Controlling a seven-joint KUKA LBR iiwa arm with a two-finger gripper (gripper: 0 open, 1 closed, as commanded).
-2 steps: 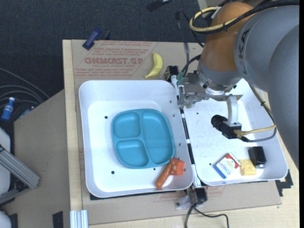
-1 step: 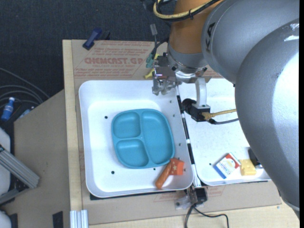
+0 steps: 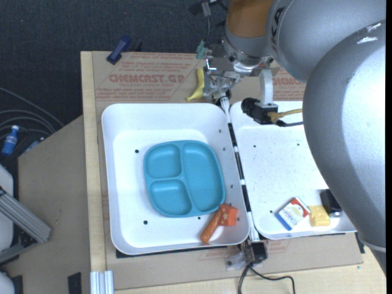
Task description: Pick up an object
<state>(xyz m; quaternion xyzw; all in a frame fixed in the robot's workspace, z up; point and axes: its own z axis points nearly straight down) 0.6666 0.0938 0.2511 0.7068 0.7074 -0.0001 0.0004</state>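
My gripper (image 3: 222, 95) hangs over the back edge of the bins, right above the wall between them. A small yellow curved object (image 3: 197, 88) sits just left of the gripper on the brown board behind the left bin (image 3: 116, 164); whether it touches the gripper is unclear. In the left bin lie a blue divided plate (image 3: 182, 177) and an orange toy (image 3: 219, 222) at the front right corner. The right bin (image 3: 275, 164) holds a small red, white and blue box (image 3: 292, 212), a yellow block (image 3: 319, 215) and a black object (image 3: 331, 201) partly hidden by the arm.
The arm's big grey body covers the right bin's right side. A blue clip (image 3: 118, 50) sits at the board's back left corner. Cables and a blue-capped bottle (image 3: 10, 139) lie off the bench at the left.
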